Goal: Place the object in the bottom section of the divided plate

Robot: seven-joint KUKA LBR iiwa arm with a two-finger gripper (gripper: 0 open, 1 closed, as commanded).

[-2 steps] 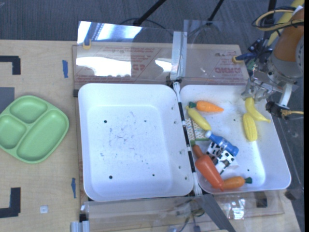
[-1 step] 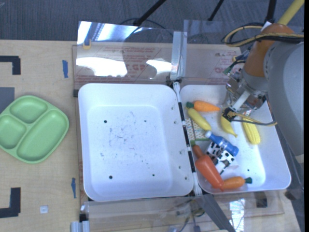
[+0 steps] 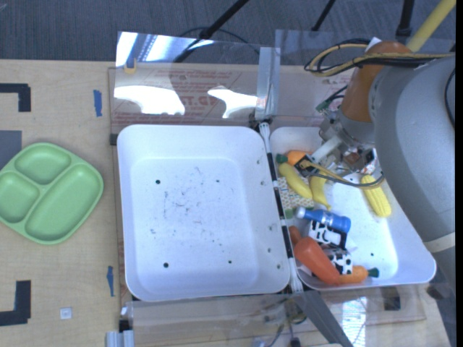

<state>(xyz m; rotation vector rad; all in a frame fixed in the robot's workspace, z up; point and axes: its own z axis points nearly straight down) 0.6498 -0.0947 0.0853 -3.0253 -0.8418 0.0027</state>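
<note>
Risk: a wrong or multiple pick from the crowded right bin (image 3: 405, 262)
End effector (image 3: 340, 154), grip state unreadable, sits among touching bananas (image 3: 318, 186) at the bin's far edge; the green divided plate (image 3: 47, 191) waits at the surface's left edge

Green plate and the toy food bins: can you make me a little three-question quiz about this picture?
1. True or false: the green divided plate lies inside the left bin.
2. Which bin holds the carrot, the bananas and the corn: A) left, B) right?
3. Fill in: the blue bottle lies between the bananas and the ____.

Key: 1 false, it lies on the bench left of the bins; 2 B; 3 carrot.
</note>
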